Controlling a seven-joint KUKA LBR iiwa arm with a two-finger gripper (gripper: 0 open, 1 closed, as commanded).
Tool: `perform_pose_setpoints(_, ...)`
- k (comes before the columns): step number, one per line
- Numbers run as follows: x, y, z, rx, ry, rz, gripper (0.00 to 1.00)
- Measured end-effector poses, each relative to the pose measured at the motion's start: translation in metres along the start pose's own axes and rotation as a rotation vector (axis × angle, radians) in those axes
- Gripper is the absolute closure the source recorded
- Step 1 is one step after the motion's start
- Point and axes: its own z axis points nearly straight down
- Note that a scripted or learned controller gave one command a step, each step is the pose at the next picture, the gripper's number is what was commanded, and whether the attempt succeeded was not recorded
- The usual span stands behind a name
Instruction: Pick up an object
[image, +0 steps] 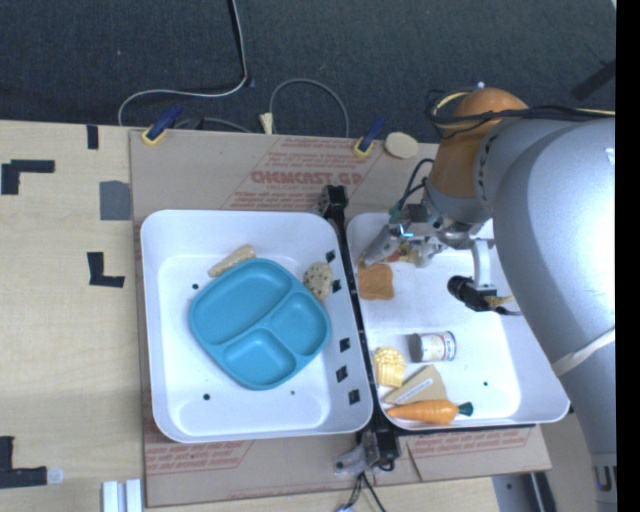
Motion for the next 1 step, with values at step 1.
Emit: perform_pose_setpoints(1, -0.0079, 0.001, 0.0009, -0.001, 0.014, -0.001, 0.0)
